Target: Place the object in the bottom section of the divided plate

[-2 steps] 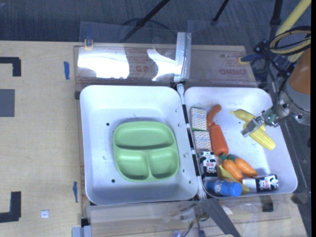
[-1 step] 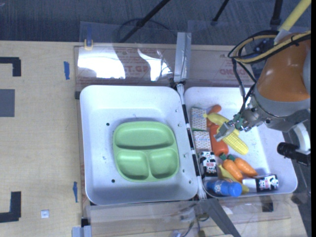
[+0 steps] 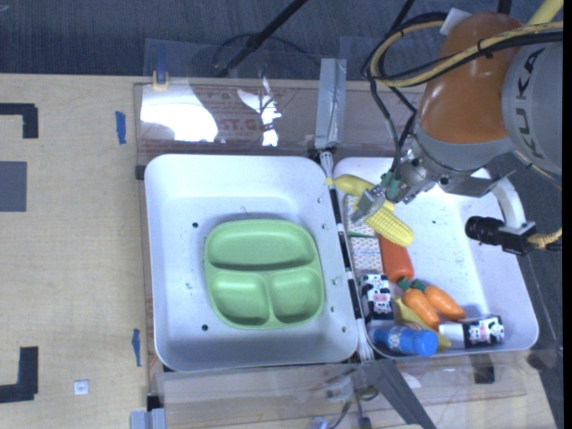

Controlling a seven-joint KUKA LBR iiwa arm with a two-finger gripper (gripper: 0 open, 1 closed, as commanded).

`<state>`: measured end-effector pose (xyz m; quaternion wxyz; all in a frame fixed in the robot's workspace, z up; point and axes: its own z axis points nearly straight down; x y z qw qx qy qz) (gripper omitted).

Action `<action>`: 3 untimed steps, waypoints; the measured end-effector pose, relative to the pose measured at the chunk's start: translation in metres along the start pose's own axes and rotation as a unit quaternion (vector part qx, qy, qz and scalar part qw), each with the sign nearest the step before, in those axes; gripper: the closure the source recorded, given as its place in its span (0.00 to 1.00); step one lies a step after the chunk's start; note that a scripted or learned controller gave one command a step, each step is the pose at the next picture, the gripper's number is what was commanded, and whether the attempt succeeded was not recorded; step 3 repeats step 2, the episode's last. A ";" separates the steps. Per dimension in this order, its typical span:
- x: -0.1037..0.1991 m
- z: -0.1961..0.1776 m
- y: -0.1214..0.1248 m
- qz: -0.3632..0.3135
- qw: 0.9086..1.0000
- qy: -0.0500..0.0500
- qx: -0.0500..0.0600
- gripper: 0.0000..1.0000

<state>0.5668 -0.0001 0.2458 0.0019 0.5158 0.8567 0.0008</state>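
Corn cob [image 3: 393,224], yellow and lying at a slant, sits in the right bin [image 3: 500,266] near that bin's left wall, toward the far side of the bench; it looks to be the object nearest the gripper, though which toy the task means cannot be told for sure. Just above the cob's upper end the gripper [image 3: 374,202] hangs low over the bin, touching or almost touching the cob and a yellow banana [image 3: 350,184] that lies against the bin's far-left corner. Whether the gripper is parted or closed cannot be told from this slant, and nothing shows plainly between its tips. The grey arm [image 3: 527,88], with its orange band [image 3: 469,79], reaches in from the right over the far edge of the right bin. Below the corn lies an orange-red sausage-like piece [image 3: 397,263], then two carrots [image 3: 431,302] with green tops, a small black-and-white carton [image 3: 379,295], a blue bottle [image 3: 404,340] along the near wall, and another black-and-white carton [image 3: 481,331] near the near-right corner. A patterned card [image 3: 362,250] lies flat against the left wall. In the left bin [image 3: 179,239] rests the green divided plate [image 3: 264,272], roughly at the middle, with one long section on its far side and two smaller sections on its near side; all three sections hold nothing.
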 end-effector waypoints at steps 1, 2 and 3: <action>0.083 0.049 0.015 -0.055 0.998 0.002 0.002 1.00; 0.083 0.048 0.015 -0.055 0.998 0.001 0.002 0.00; 0.083 0.048 0.015 -0.055 0.998 0.001 0.002 0.00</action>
